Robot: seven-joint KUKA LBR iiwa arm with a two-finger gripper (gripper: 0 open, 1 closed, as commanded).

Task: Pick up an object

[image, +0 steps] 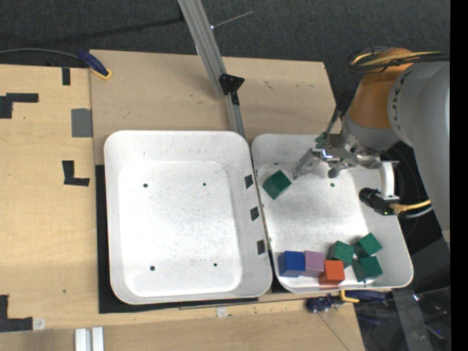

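Observation:
My gripper (316, 170) hangs over the back of the right bin (292, 143), open, with nothing between its fingers. One finger (301, 167) slants down to the left and ends just right of a green block (276, 184) that lies alone near the bin's left wall. At the bin's front right is a cluster: a blue cube (292, 262), a lilac cube (314, 261), an orange cube (333, 271) and three green blocks (341, 252), (369, 244), (367, 268).
The left bin (117, 196) stands beside the right one, their rims touching. A grey metal rail (208, 42) slants in from the top to the rims' back junction. The arm's orange band (373, 97) and grey body rise at the right.

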